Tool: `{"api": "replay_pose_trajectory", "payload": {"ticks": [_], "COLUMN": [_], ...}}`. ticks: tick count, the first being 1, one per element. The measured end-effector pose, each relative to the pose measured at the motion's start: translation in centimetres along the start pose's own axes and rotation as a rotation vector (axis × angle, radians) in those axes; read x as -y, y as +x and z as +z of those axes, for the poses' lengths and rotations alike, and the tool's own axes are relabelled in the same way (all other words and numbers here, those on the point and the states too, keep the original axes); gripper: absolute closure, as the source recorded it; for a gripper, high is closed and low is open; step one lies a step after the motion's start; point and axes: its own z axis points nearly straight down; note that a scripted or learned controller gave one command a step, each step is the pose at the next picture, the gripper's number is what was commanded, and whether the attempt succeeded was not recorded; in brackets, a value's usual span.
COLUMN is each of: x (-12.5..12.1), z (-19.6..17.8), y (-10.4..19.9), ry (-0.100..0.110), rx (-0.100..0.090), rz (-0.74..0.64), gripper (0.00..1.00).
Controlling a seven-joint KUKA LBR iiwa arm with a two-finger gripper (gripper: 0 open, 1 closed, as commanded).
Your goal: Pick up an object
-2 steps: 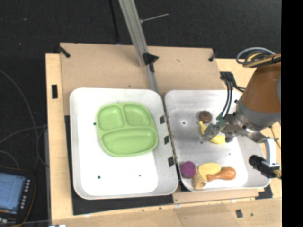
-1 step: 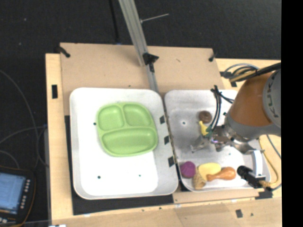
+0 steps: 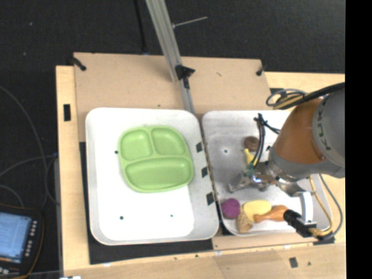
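In the right bin (image 3: 216, 133) the gripper (image 3: 247, 182) hangs low above a purple ball (image 3: 231, 207); its opening — can't tell.

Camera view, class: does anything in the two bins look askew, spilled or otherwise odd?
Nothing looks spilled or broken. The green divided plate lies flat in the left bin, turned slightly askew to the bin's edges. The small items, a purple ball and yellow piece, crowd the right bin's near corner.

Two bins side by side on counter (image 3: 70, 156). Divided tray (image 3: 156, 158) lies in left bin (image 3: 104, 214). Right bin (image 3: 218, 129) holds ball (image 3: 231, 207) at near-left, lumpy items (image 3: 258, 211) just right of it, pincer (image 3: 247, 179) behind them.
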Motion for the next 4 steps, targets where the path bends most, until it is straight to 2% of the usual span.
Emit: {"api": "replay_pose_trajectory", "payload": {"ticks": [1,3,4], "x": [-0.2,-0.2,-0.6], "z": [-1.2,-11.2,-11.0], "y": [-0.1,-0.8,3.8], "ry": [-0.006,-0.009,-0.003], "rx": [0.0,0.001,-0.003], "rz": [0.005,-0.005,-0.009], "gripper": [1.0,1.0,1.0]}}
